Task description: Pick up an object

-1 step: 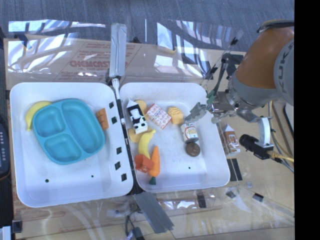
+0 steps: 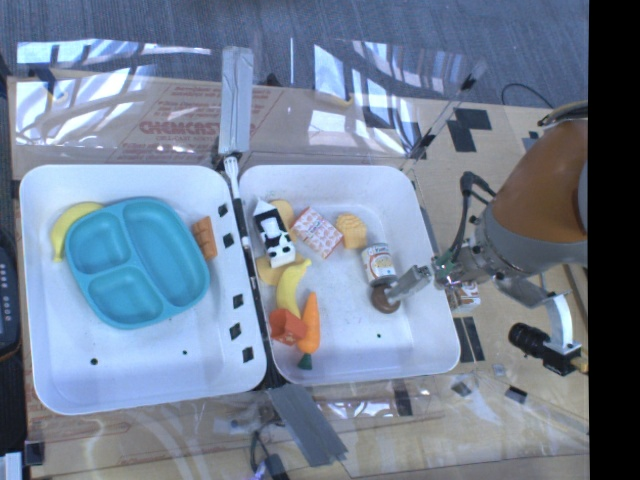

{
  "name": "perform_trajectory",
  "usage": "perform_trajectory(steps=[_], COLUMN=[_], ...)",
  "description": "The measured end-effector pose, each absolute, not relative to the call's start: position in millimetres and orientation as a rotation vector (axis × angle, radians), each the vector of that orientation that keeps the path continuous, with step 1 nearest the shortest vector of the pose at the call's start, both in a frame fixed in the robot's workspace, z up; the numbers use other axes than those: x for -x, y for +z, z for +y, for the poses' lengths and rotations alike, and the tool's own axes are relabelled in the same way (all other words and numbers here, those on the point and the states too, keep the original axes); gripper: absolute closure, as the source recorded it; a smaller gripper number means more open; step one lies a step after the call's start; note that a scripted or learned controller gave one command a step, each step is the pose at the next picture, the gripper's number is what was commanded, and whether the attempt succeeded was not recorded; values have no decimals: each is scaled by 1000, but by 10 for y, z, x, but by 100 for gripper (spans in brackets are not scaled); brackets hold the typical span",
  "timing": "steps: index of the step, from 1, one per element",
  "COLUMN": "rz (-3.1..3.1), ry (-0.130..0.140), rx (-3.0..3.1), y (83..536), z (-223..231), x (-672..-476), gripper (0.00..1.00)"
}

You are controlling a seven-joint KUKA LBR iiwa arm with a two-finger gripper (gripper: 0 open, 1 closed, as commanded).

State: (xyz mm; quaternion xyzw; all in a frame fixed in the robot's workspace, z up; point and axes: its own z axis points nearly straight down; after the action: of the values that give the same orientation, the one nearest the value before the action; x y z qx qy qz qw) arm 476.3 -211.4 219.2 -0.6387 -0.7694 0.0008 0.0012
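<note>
Here, much of the grey KUKA arm with its orange band (image 2: 545,183) is cut off at the frame's right side, and the two-finger gripper (image 2: 400,288) is too small and blurred to tell whether its fingers are spread or pressed together. The wooden bench top (image 2: 500,148) carries sheets of clear, glaring plastic, with grey carpet (image 2: 300,8) beyond it. The fingers reach into the right-hand shallow white bin (image 2: 350,353), just beside a small brown-labelled can (image 2: 378,263) and a round brown disc (image 2: 385,301). Farther from the fingers lie an orange toy carrot (image 2: 311,323), a yellow toy banana (image 2: 291,283), a black-and-white toy cow (image 2: 270,236) and a pink patterned packet (image 2: 317,231). Well apart, the left-hand white bin (image 2: 60,368) holds a blue divided plastic plate (image 2: 135,261), a second yellow banana (image 2: 65,223) tucked behind it.
</note>
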Motion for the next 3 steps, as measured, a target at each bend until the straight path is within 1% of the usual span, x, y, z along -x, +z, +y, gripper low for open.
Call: perform_trajectory(steps=[1, 2, 3], rz=[-2441, -2295, -2301], ry=[0, 0, 1], rx=[1974, 2145, 2138], y=[941, 925, 1030], z=[-1857, -1919, -1910], x=[-5474, -6308, -6315], gripper=[0, 0, 100])
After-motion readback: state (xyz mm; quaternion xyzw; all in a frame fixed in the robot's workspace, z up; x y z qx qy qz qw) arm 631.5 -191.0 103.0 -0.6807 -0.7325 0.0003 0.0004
